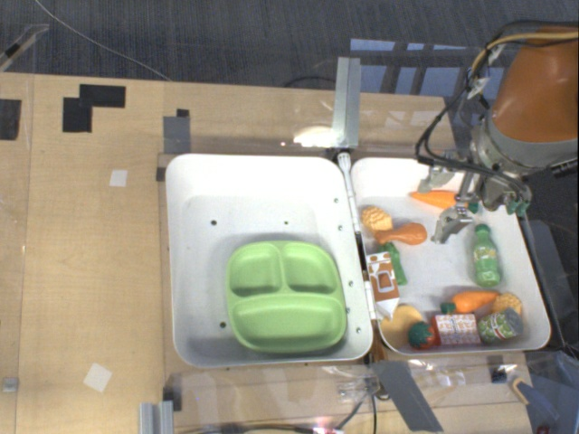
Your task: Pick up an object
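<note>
A pale wooden desk (81,269) before dark carpet (226,16) bears two white bins. The left bin (194,197) holds a green divided plate (285,295); the right bin (534,319) holds toy foods, an orange carrot (436,199) just beside the end effector (457,220), whose opening cannot be told.

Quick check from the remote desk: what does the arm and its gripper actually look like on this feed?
The arm is bulky and rounded, with a broad orange band over grey metal. Black cables loop around its wrist section. The gripper is a small grey metal piece with slim fingers.
</note>
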Robot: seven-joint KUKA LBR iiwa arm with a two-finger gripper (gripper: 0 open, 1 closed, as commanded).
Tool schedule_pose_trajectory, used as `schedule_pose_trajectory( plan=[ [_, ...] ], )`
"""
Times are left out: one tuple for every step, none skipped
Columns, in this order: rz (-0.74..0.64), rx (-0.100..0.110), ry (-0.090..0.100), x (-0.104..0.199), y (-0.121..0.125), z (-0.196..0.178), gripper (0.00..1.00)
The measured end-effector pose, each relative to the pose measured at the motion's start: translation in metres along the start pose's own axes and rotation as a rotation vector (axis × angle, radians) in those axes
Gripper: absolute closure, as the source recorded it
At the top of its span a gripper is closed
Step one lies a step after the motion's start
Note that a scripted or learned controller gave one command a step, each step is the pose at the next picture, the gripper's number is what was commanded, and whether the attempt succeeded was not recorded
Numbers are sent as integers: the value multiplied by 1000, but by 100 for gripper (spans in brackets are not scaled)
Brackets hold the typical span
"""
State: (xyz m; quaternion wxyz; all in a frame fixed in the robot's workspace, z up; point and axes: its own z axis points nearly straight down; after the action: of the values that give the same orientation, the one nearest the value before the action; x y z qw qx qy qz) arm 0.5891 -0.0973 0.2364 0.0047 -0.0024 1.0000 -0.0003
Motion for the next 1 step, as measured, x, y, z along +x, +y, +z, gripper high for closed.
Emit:
schedule_pose_trajectory(
  plan=[
    [-82,-3,10,-67,7,124,0]
  ],
)
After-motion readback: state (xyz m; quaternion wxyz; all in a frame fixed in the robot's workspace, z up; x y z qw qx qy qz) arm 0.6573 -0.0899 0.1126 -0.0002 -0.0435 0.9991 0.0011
